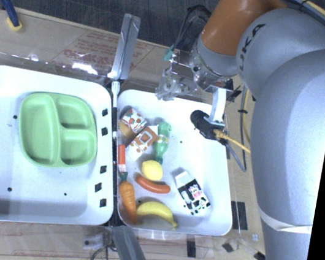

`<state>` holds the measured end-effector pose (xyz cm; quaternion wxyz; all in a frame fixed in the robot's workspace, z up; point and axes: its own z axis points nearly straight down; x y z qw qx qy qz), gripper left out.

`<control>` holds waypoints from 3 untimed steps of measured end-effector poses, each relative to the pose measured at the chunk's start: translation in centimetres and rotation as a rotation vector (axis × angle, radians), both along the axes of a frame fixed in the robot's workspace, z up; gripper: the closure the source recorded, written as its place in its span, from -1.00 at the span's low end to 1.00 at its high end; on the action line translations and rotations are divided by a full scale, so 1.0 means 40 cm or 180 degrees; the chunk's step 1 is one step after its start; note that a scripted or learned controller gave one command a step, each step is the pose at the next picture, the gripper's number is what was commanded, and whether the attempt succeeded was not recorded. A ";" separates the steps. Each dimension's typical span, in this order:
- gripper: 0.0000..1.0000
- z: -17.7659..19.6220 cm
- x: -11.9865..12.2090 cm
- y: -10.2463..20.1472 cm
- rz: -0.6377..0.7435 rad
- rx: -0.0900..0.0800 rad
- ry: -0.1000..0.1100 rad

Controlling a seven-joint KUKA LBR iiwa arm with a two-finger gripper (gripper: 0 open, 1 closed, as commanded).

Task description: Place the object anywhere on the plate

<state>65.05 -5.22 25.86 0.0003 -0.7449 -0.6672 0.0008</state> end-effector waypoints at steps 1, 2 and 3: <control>1.00 0.102 0.015 0.057 -0.0448 -0.0001 0.0000; 1.00 0.016 -0.248 0.024 -0.1425 -0.0003 0.0019; 1.00 0.022 -0.029 0.046 -0.1346 0.0000 0.0008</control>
